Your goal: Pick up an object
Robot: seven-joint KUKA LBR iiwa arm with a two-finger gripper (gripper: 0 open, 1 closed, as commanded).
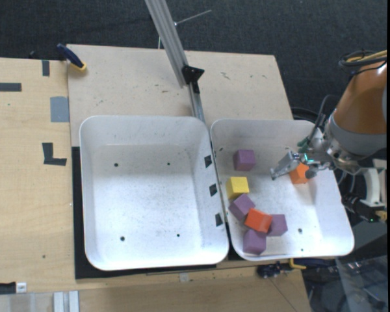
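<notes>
Dark carpet surrounds a pale wooden surface carrying two white bins. From the right, the arm reaches over the right bin, its jaws clenched around a small orange block above the bin floor. Nearby lie purple blocks, a yellow block and an orange block. Beside it stands the left bin.

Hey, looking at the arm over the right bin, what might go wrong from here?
The hand sits right by a small orange block, but a firm hold isn't clear, so the block may slip or get nudged away. That block is close to the right bin's far wall, leaving little room. The other blocks are bunched together, so a grab there may catch several.
</notes>
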